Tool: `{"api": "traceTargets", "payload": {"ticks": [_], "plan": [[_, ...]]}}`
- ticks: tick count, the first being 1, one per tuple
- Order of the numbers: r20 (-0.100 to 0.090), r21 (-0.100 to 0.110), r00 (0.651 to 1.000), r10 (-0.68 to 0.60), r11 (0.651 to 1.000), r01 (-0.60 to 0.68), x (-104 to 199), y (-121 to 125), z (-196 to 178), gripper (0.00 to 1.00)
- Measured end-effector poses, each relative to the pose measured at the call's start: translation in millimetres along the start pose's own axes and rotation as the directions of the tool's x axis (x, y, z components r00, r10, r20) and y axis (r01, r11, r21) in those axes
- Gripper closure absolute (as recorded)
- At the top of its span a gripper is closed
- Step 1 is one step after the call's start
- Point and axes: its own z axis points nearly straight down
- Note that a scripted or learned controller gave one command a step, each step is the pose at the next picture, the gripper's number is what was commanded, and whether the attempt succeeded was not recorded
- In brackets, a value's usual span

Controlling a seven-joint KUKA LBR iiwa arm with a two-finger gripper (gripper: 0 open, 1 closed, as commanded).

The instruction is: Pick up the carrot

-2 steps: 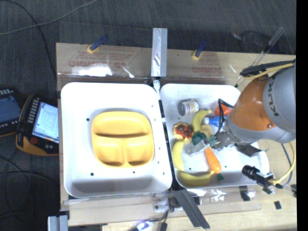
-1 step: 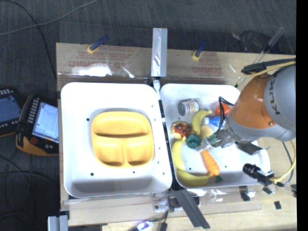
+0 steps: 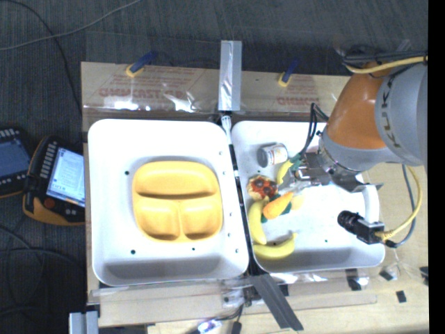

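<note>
Orange carrot (image 3: 278,205) lies in the right bin (image 3: 327,249), just below and to the left of my gripper (image 3: 300,176). I see the gripper low over the bin's middle, its tip close to the carrot's upper end; I cannot tell whether they touch. I cannot tell how the gripper is set or whether it has hold of anything. A yellow banana (image 3: 268,239) curves below the carrot, further from the gripper. A small red and yellow item (image 3: 261,184) sits just left of the gripper. A silver can (image 3: 271,154) lies up and left of it. Far left of the gripper, the left bin (image 3: 111,207) carries a yellow divided tray (image 3: 178,199).
</note>
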Motion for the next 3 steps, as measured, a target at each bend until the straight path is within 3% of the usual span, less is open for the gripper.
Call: {"api": "traceTargets", "payload": {"ticks": [1,2,3], "plan": [[0.002,0.003,1.000,-0.002,1.000,0.002,0,0,-8,1.00],[0.003,0.002,1.000,-0.001,1.000,0.001,0,0,-8,0.00],[0.002,0.002,0.997,0.077,0.997,-0.077,-32,-5,10,0.00]]}}
